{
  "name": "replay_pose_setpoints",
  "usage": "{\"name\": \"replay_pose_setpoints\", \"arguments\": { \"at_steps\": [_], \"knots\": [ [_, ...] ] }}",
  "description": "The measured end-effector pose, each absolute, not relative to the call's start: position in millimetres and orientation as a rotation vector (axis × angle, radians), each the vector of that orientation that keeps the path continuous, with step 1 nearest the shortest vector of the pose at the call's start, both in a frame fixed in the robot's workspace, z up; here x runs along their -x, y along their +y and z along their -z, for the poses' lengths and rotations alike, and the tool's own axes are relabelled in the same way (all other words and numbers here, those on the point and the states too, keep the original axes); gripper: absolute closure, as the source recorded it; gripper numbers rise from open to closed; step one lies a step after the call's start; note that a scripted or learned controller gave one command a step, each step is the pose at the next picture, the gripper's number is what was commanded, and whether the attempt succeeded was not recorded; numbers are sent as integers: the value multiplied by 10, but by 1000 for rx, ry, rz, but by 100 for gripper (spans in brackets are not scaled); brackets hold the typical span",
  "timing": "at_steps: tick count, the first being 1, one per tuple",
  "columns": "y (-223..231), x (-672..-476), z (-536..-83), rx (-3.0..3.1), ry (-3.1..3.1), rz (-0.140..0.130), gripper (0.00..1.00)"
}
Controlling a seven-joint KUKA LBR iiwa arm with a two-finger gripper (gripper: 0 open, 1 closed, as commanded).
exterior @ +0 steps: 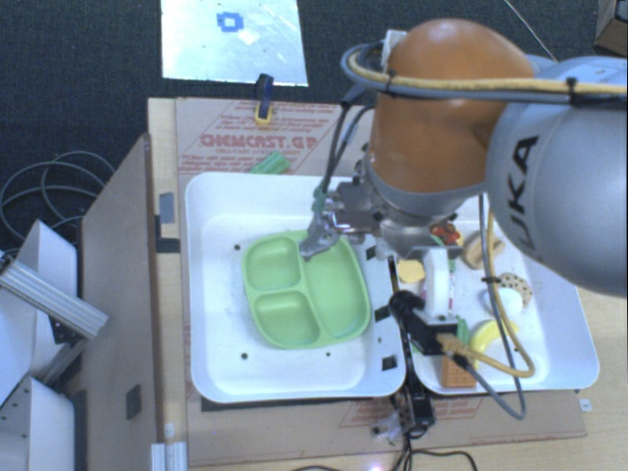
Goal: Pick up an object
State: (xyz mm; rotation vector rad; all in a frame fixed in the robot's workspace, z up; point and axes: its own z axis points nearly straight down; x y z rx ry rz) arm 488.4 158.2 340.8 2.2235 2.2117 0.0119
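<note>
Tray: a green tray [306,292] with three little rooms lies flat in the left bin [211,263]. It sits toward the right side of that bin.

Gripper: the gripper [316,241] is low over the top right edge of the green tray. The big orange and grey arm [461,135] is above it and hides much of it.

Fingers: I cannot tell if they are apart or together. The metal tip is too small and dark to read.

Holding: nothing shows between the fingers, so I would not say it holds the tray.

Step now: it looks like the reach-down part, close to the tray's rim.

How to do it well: the tray is flat and wide, so only the thin raised rim can be pinched. One finger should go inside the rim and one outside, then squeeze and lift slowly so the tray does not tip out.

Edges: the wall between the two bins is just beside the tray's right side, so there is little room there.

Open room: the left part of the left bin is bare and has more space.

Right bin: the right bin [579,361] holds a crowd of small toys [491,302], near the arm.
</note>
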Motion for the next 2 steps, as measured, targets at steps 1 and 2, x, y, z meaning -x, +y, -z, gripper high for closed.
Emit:
{"name": "replay_pose_setpoints", "arguments": {
  "at_steps": [1,2],
  "knots": [
    [1628,-4877,-3470,-2213,2227,-6,100],
    [1007,-4860,-2598,-2230,2216,11,100]
  ]
}}
